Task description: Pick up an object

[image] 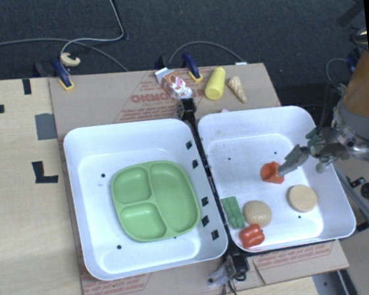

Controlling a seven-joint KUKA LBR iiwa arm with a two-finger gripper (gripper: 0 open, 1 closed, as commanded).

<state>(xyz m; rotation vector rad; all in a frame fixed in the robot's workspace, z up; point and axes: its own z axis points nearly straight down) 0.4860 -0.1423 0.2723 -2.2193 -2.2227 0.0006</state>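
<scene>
The left bin holds a green divided plate; the right bin holds a tan round, bun, green block, red pepper and an orange piece touching the gripper; its grip cannot be told.

The bench has a light wood-grain surface. A brown cardboard sheet lies on it. Two white bins sit side by side on the cardboard: the left bin and the right bin. Near the far edge lie a yellow cylinder, a cone-shaped item and a small packet.
</scene>
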